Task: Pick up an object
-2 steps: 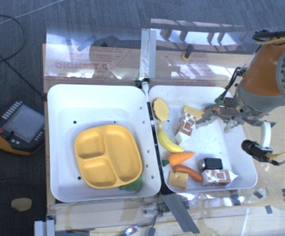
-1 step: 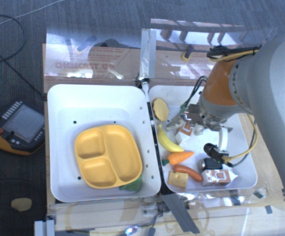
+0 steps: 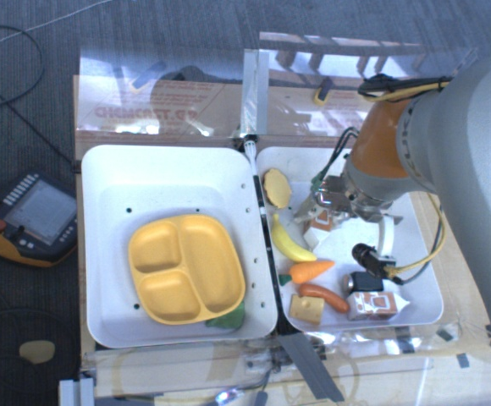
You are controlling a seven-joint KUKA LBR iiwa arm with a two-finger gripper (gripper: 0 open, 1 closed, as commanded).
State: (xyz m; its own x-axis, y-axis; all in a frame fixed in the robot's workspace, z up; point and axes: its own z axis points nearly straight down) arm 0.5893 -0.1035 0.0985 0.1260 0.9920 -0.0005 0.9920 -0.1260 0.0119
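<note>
front row: cheese wedge (image 3: 306, 309), sausage (image 3: 323, 297), small carton (image 3: 372, 304) packed tight; neighbours may snag.
carrot (image 3: 311, 271), banana (image 3: 289, 240): touching, could drag together.
gripper (image 3: 328, 212): low over small box (image 3: 322, 221); finger state can't tell, weak grip risk.

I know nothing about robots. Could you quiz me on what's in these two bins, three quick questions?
1. True or false: the yellow divided plate lies in the left bin.
2. Which lies nearest the banana: A) carrot B) handheld controller C) green item?
3. Fill in: the arm's orange band hangs over the ___ bin.

Key: 1 true; 2 A; 3 right.
</note>
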